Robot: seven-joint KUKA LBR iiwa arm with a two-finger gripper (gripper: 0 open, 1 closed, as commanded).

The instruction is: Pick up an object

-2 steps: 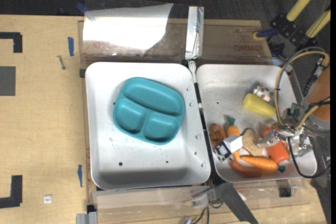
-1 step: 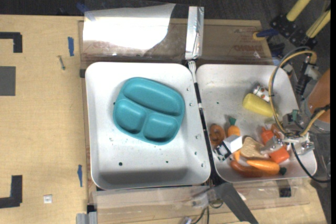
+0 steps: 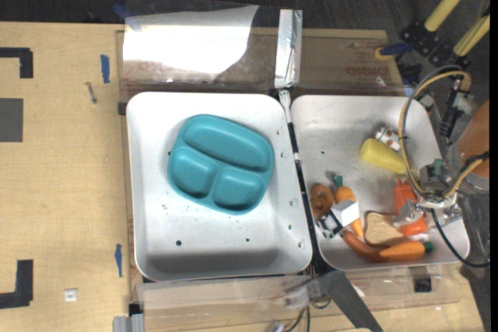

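The tool (image 3: 424, 202) hangs low at the right bin's (image 3: 311, 117) far right side; whether it is spread or closed I cannot tell. Just left of it lie an orange carrot (image 3: 387, 249) and toast slice (image 3: 379, 228). Centre over one piece before closing, clear of the wall.

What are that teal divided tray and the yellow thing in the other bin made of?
The teal tray looks like moulded plastic: uniform colour, rounded compartments, soft sheen. The yellow item seems plastic or rubber toy food, smooth and evenly coloured, though it is too small to be sure.
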